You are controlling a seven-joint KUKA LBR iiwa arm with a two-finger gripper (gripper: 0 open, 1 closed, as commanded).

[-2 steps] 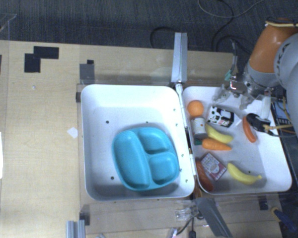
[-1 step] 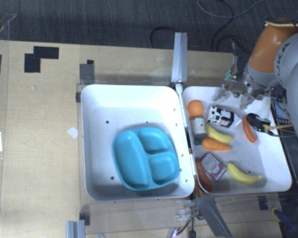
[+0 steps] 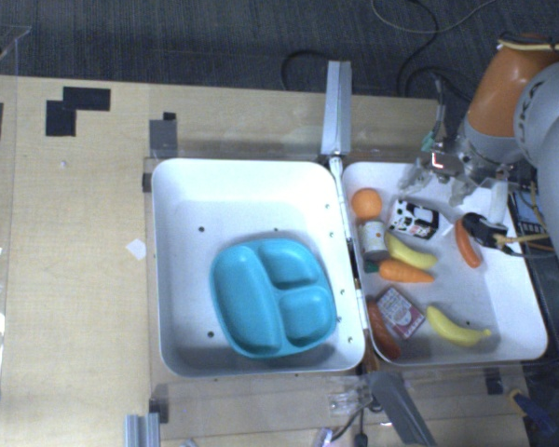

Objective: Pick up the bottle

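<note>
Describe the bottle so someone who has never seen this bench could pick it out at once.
Look in the right-hand white bin, along its left wall next to the divider. Just below the round orange stands the bottle, a small stubby container with a pale label and a darker cap end. Its neighbours are fruit-shaped and brightly coloured, a yellow banana and an orange carrot; the bottle alone is a dull cylinder.

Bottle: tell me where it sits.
In the camera view, the bottle lies in the right bin near its left wall, just below the orange and beside a banana.
</note>
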